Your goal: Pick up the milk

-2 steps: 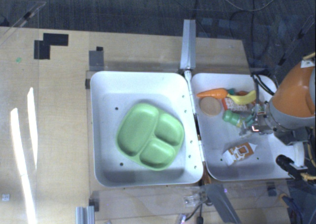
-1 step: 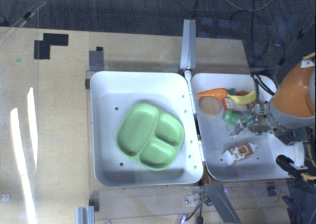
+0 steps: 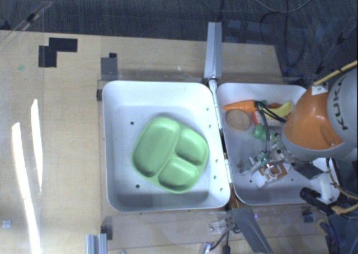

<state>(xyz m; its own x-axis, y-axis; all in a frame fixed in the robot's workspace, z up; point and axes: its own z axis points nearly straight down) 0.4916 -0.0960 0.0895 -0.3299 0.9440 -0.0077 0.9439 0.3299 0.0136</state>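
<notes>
End effector (image 3: 267,164) low in right bin (image 3: 246,191), lower right, reaching for the milk | grip: can't tell | milk possibly hidden beneath

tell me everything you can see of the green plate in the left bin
The green plate is a smooth, glossy, plastic-looking tray with rounded corners, moulded into three compartments: one large on the left, two smaller on the right. It lies flat and face up, turned at an angle, near the middle of the left bin. Only the bin floor touches it.
</notes>
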